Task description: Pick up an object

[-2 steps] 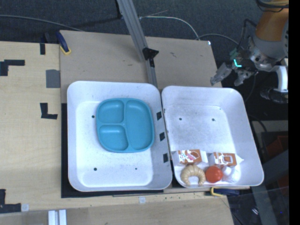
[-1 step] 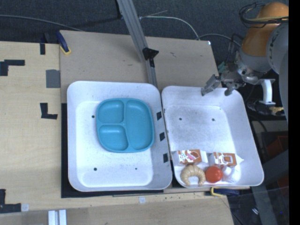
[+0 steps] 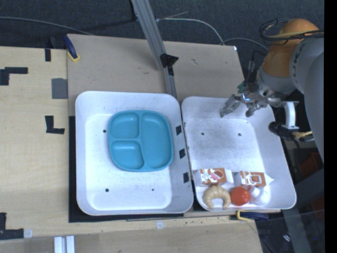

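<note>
Gripper (image 3: 241,108), fingers spread and gripping nothing, is hovering over the far end of the right bin (image 3: 221,141); croissant (image 3: 217,196), tomato (image 3: 240,196) and two packets (image 3: 213,176) are lying clustered at the near end, well apart from the jaws.

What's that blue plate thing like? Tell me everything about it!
The blue plate is a light blue tray with rounded corners that looks like smooth plastic. Raised ridges split it into three sections: two along the far side and one on the near side. It lies flat, turned slightly askew, on the floor of the left white bin. Nothing sits on it.
</note>
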Robot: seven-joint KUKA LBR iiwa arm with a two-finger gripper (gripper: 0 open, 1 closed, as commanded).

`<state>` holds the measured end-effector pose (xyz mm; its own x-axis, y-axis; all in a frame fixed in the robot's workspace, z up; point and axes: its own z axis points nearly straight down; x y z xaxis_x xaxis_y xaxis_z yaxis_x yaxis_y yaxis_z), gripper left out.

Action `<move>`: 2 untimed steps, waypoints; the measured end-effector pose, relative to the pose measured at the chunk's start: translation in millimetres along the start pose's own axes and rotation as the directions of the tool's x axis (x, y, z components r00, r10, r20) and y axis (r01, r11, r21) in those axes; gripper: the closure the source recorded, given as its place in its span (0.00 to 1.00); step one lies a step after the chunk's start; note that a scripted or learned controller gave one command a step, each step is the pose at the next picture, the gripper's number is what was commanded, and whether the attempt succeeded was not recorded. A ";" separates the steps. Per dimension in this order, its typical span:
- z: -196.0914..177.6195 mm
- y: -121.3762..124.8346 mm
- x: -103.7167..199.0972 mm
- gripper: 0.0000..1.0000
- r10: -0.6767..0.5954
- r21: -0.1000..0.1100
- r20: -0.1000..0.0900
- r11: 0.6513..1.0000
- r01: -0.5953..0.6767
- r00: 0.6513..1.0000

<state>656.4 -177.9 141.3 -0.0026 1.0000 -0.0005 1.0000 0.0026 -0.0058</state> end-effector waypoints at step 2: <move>40.4 0.6 1.9 1.00 -0.002 -0.004 0.001 1.000 0.002 1.000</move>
<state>656.7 -176.0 100.9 -0.0046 1.0000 -0.0015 1.0000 0.0046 -0.0017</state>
